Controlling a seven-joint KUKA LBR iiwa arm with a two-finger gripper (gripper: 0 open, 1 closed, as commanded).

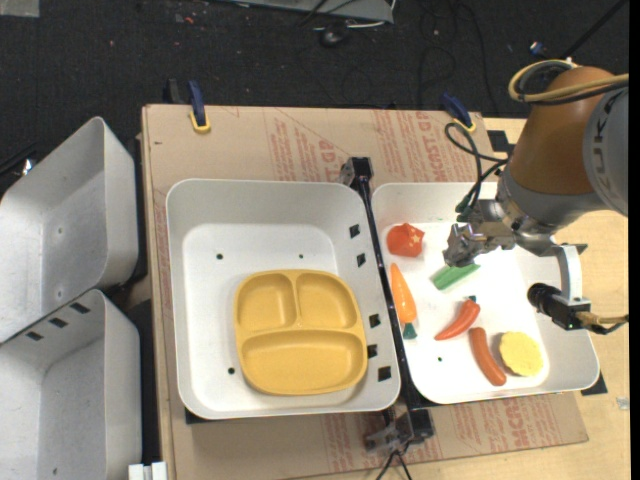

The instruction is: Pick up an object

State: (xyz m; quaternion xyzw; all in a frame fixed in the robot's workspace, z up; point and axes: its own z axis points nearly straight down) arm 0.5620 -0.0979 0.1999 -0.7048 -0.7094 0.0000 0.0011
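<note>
Green plastic is showing just below the gripper (462, 253): a green bean-like stick (455, 276) is lying on the right bin (570, 368) floor, touching or nearly touching the fingertips. Whether the fingers are gripping it, I cannot tell. Left of the gripper a red tomato (405, 238) is sitting; below-left an orange carrot (402, 293) is lying; further below, a red chili (459, 320), a sausage (487, 355) and a yellow round piece (521, 353) are resting.
</note>
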